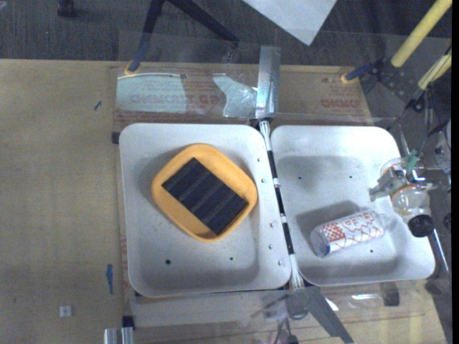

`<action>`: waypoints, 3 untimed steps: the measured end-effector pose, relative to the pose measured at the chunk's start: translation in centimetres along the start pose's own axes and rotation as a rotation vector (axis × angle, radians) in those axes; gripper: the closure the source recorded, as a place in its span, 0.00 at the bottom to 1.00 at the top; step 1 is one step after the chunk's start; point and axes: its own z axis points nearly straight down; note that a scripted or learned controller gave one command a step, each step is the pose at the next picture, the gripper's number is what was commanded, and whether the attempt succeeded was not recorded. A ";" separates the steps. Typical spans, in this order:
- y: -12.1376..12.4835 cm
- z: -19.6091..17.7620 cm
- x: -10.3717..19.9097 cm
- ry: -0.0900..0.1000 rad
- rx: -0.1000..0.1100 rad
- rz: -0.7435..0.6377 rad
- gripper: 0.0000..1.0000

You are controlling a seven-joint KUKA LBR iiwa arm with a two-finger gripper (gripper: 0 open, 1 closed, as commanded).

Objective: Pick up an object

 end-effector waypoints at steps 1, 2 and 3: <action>-0.9 10.2 5.7 0.000 0.000 0.001 0.00; -0.2 14.2 6.4 -0.001 -0.004 -0.046 0.00; 1.4 16.5 6.1 -0.004 -0.017 -0.111 0.00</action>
